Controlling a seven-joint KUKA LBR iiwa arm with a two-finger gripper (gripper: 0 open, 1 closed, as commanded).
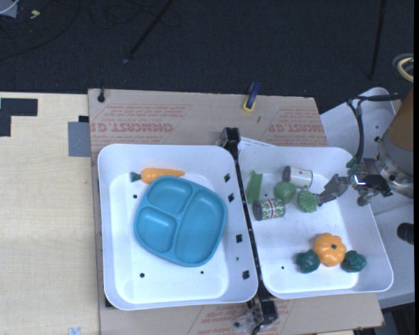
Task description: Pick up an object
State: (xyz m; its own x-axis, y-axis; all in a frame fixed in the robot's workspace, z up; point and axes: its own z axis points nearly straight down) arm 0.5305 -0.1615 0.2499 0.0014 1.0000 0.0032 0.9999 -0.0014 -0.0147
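Broccoli floret [308, 201], bumpy green, lies at nine o'clock of the spread, empty pincer [346, 189]; smooth orange pumpkin [329, 248] at six.

This is a robotics lab or test bench, not a home — two shallow white bins [112, 187] sit side by side on printed cardboard sheets [167, 121] laid over a pale wooden bench [35, 215]. Loose black cables [146, 26] trail across dark carpet beyond the bench's far edge. At the bench's right edge stands a cabled robot arm [394, 152] — and the bins hold toy plastic food.
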